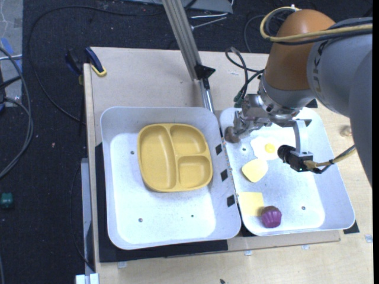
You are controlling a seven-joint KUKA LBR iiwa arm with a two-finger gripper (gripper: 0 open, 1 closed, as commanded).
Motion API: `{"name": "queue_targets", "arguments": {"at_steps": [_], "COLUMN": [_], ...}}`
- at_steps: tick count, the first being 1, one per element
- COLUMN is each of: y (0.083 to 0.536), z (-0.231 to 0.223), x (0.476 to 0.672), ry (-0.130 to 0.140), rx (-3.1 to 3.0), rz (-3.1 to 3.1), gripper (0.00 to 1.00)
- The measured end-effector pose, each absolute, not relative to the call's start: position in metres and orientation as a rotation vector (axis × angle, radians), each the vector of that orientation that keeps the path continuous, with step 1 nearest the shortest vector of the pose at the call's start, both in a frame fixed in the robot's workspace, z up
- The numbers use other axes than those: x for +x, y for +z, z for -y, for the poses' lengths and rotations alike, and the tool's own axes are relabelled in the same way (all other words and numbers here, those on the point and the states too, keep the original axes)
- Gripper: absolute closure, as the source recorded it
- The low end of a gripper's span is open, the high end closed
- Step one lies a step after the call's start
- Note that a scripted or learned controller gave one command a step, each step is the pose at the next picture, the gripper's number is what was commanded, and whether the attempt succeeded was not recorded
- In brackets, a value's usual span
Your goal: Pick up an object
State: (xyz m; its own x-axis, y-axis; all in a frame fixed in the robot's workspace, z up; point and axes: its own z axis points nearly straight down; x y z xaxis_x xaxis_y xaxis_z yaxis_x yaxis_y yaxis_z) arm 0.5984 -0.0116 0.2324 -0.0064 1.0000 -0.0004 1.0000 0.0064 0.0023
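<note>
One fixed camera above the bench (pixel 148 61), looking down at a slant, perhaps mid-range, both bins (pixel 118 218) framed

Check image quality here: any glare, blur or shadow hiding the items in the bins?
Camera view: even, soft light, with no strong glare on the bins. The tray is sharp. The arm is close to the lens and slightly soft, and it shades the tool. The purple item and the yellow pieces are clear.
</note>
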Motion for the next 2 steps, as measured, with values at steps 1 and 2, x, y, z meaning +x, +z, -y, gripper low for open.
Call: {"name": "queue_targets", "arguments": {"at_steps": [1, 2], "y": [0.229, 0.235], "z": [-0.047, -0.099], "x": [0.625, 0.656], "ry": [0.004, 0.007], "rx": [2.211, 2.212], "rz": [-2.23, -2.228], "gripper": [1.0, 1.0]}}
